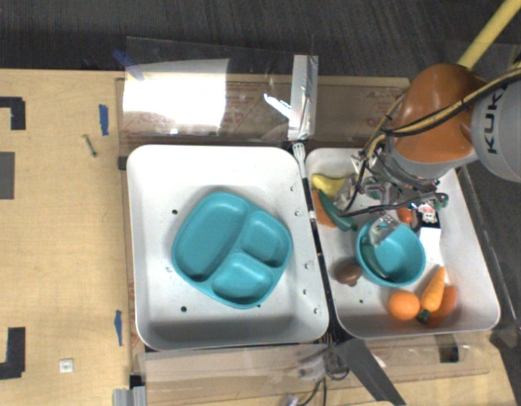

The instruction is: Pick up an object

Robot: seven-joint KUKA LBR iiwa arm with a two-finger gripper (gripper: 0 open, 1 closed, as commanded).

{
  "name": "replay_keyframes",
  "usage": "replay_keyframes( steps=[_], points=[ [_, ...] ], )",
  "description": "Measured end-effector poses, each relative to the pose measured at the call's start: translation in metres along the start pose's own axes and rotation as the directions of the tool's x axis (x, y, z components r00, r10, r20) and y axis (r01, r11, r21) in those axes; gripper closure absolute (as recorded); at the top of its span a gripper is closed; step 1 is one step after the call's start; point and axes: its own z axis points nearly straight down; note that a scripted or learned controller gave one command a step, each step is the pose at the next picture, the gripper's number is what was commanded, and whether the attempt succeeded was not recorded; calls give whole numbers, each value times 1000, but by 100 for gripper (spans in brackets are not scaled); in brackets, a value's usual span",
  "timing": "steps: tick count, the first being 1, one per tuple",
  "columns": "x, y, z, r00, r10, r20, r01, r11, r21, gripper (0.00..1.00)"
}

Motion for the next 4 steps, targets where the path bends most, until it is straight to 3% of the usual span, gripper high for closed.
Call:
replay_keyframes(
  steps=[1, 2, 3, 4],
  points=[
    [63, 36, -2, 995, -104, 0, 104, 995, 0, 0],
    [80, 53, -2, 1000, -17, 4, 17, 1000, 5, 0],
    [69, 53, -2, 999, -35, 1, 35, 999, 4, 0],
    [86, 64, -3, 1000, 27, 6, -27, 1000, 5, 0]
  ],
)
